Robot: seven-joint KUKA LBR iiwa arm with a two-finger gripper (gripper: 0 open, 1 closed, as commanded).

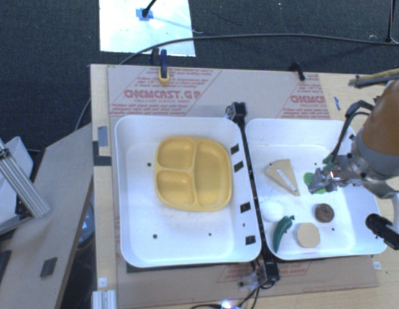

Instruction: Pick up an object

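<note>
Green object (310, 178) sits at the gripper (323, 181) in the right bin (354, 246); jaw spread cannot be told.

The flat, see-through plastic sheet (219, 89) under the two white bins has red letters on it. They read "CHEMCAST GP", printed once near the left and again, partly cut off, near the right.

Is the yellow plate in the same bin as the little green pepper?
No, the yellow plate lies alone in the left bin, while the green pepper lies in the right bin with the other play food.
</note>
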